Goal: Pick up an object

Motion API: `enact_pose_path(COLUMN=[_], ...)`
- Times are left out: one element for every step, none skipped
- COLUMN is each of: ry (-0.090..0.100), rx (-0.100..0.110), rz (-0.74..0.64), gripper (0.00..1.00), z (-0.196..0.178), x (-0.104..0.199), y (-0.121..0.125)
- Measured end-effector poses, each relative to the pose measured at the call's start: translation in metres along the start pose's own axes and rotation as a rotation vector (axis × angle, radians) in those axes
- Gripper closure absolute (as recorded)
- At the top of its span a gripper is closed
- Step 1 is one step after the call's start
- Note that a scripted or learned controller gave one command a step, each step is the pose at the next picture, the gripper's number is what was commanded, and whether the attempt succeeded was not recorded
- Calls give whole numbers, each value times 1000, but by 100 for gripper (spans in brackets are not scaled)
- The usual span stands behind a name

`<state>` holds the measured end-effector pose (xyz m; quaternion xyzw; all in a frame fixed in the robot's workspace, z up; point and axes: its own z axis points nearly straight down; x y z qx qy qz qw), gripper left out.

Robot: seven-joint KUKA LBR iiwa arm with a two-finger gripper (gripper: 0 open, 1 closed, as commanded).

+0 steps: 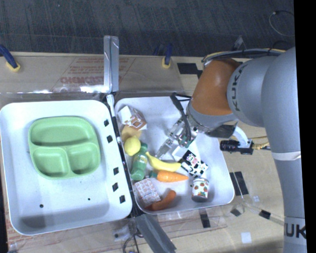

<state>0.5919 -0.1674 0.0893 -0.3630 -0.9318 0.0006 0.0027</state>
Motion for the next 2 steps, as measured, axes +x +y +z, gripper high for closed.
enact_pose_path(ry=[-1,1], rx=[-1,-1], rz=[-370,-374], gripper=[0,100], z=[-10,-17], x=[69,68], y=[-29,-29])
